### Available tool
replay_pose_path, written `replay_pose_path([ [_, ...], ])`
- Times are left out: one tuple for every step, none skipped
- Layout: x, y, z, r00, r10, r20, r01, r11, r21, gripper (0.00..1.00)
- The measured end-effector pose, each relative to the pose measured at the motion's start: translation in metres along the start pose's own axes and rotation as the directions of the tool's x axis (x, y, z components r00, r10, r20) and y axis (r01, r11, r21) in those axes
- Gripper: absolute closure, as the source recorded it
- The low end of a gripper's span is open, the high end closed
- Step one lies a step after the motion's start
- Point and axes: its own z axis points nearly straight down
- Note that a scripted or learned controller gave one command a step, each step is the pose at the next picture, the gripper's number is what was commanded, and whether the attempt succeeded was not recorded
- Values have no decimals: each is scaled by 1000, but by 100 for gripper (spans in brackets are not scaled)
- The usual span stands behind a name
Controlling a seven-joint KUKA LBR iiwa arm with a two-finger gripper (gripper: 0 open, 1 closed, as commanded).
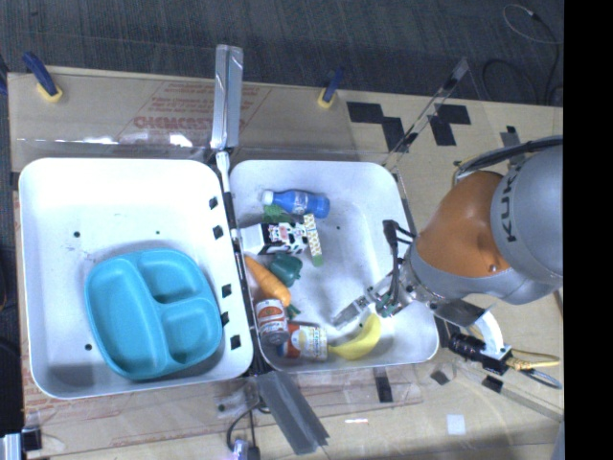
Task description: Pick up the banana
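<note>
**K:** Camera view status? Where's the claw sitting?

**R:** Claw [367,307] is hanging low in the right bin [383,175], near its front wall. Arm [498,233] is reaching in from the right, orange band showing above the wrist.

**K:** Claw spread or pinched?

**R:** Can't tell. Resolution is too coarse at the tip. Nothing is visibly sitting between the fingers.

**K:** Banana?

**R:** Banana [358,339] is lying on the bin floor just below the claw, on the front-wall side. It's curving upward at its right end, right beside the claw tip. Can't confirm whether they're touching.

**K:** Clutter?

**R:** Small can [271,319] and a red-and-white packet [305,341] are lying left of the claw, packet touching the banana's left end. Carrot [267,278] and a dark green item [284,268] are sitting further left, near the divider. Black-and-white carton [292,237] and blue bottle [297,202] are sitting beyond the claw toward the back wall, well apart from it.

**K:** Other bin?

**R:** Left bin [57,185] is holding a blue compartment tray [153,310], far left of the claw. Both bins are resting on the bench [287,113].
</note>
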Motion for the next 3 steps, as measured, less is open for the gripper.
replay_pose_path([
  [-4,7,-21,993,-119,2,119,993,0,0],
  [0,0,0,989,-149,2,149,989,-1,0],
  [0,1,-10,988,-154,2,154,988,-1,100],
])
